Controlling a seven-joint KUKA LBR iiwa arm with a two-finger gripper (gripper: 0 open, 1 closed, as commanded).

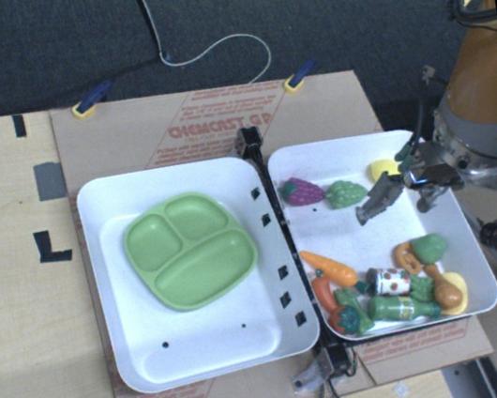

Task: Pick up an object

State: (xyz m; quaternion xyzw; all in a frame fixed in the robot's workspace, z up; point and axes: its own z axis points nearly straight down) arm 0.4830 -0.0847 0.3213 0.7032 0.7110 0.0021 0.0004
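The right bin [456, 295] holds toy food. A purple grape bunch [302, 191], a green leafy piece [345, 192] and a small yellow piece [381, 169] lie near its far side. An orange carrot [329, 267] lies toward the left wall. Several more toys are heaped in the near right corner [399, 295]. My gripper [402, 200] hangs over the right bin's upper middle, just right of the green leafy piece. It is open, its two dark fingers [374, 202] spread wide with nothing between them.
The left bin [132, 347] holds a green divided plate [193, 249]. A black divider with clips [279, 235] runs between the bins. The arm's grey and orange body [480, 105] looms over the right bin's far right corner. A white cable [204, 53] lies behind the bench.
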